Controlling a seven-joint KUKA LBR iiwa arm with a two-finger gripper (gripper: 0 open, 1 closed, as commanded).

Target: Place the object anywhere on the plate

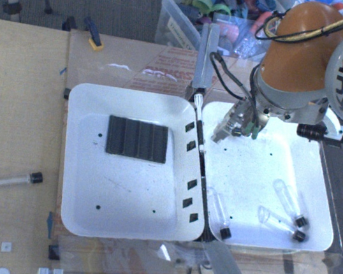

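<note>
Gripper (234, 125) blurry over right bin (325, 183); tubes (287, 198) faint.

A robotics lab: a grey KUKA arm (339, 56) with loose cables reaches over two white bins (69, 214) taped to a wooden bench (8, 107), a clear crate (178, 12) of colourful items behind.

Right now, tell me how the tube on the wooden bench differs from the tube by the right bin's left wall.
The bench tube lies outside the bins on bare wood, nearly level across the view. The bin tube lies inside the right bin, running almost straight up the view, cap nearest the camera. Both are clear with black caps.
</note>
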